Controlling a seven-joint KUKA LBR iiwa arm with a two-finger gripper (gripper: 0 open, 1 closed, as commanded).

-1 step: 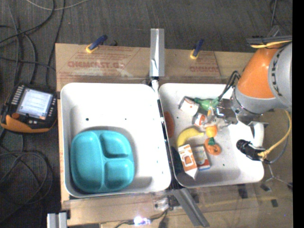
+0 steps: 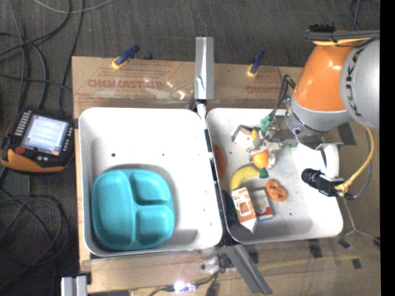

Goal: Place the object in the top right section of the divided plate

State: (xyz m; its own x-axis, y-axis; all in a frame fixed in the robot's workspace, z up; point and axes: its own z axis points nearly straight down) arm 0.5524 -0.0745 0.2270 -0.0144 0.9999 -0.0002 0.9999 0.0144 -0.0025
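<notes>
**Robot arm over the right bin, teal plate waiting in the left**

Nearest the viewer, a teal plastic divided plate point(image 2: 133, 208) lies at the front of the left white bin point(image 2: 185, 128), three sections facing up. In the right white bin point(image 2: 308, 227), a small orange-and-white carton point(image 2: 244, 205) stands at the front, a round orange slice-shaped toy point(image 2: 277, 191) at its 3 o'clock, a yellow banana point(image 2: 242, 177) at its 12 o'clock. Just past the banana, a small orange fruit-like object point(image 2: 261, 158) sits at the fingertips of the gripper point(image 2: 264, 145); whether it is pinched between them cannot be told. The grey arm with orange band point(image 2: 327, 79) reaches in from 2 o'clock. Farther back lies a cardboard sheet point(image 2: 142, 82); a handheld control pendant point(image 2: 40, 140) rests at 9 o'clock.
</notes>
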